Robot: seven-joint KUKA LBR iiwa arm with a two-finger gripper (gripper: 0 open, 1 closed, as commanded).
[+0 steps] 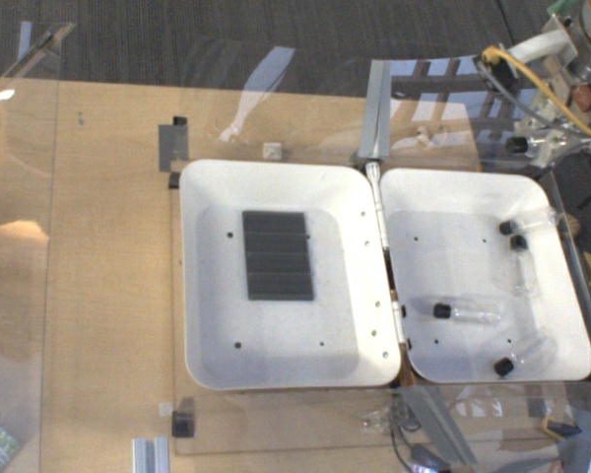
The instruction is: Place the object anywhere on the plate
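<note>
floor [227, 8]: dark grey carpet (ribbed) | bench [79, 264]: light wood, glare patches at left

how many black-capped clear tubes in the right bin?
3 clear tubes, all in the right bin: one near its far right corner, one mid-bin, one near its front right corner. Their clear bodies blur into the white.

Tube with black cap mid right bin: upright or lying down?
Lying down. The clear tube rests flat on the right bin floor, black cap pointing toward the left bin.
</note>
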